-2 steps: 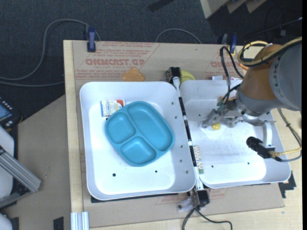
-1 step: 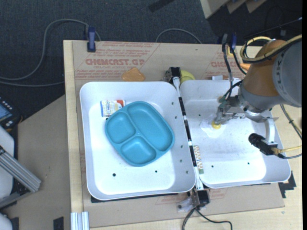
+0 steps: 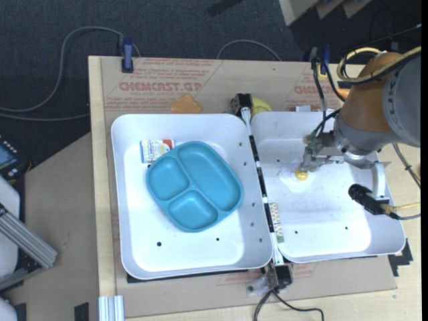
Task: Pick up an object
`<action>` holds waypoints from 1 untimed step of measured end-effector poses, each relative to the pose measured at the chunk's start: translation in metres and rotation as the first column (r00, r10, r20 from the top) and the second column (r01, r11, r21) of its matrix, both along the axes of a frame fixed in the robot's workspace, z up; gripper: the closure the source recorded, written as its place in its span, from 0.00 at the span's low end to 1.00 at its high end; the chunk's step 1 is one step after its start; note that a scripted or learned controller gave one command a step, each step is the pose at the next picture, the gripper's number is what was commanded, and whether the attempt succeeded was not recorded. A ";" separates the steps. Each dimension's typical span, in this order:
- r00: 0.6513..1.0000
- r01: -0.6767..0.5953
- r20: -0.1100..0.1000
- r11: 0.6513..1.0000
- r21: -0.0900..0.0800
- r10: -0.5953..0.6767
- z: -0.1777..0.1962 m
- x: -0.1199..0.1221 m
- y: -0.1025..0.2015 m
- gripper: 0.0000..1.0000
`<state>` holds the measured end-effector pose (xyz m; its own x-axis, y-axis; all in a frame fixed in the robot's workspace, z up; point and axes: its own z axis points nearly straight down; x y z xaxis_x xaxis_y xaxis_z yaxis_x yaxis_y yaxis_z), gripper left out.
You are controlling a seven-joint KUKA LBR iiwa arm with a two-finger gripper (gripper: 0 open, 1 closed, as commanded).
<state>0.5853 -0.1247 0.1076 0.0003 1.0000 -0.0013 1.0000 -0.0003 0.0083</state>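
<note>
Gripper (image 3: 313, 160), grip state unclear, hangs over a small yellow object (image 3: 302, 175) in the right bin (image 3: 334, 243).

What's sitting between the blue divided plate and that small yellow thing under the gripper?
In the camera view, bare white floor of the left bin, then the two bins' adjoining rims, lie between the blue plate and the yellow object, which is in the right bin.

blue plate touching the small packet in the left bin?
Touching. In the camera view the blue plate overlaps the lower right corner of the packet with no gap; its rim lies over the packet's edge in the left bin.
</note>
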 end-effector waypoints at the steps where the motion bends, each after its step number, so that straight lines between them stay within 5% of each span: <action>1: 1.000 0.000 0.002 1.000 -0.001 0.000 0.010 0.000 0.000 1.00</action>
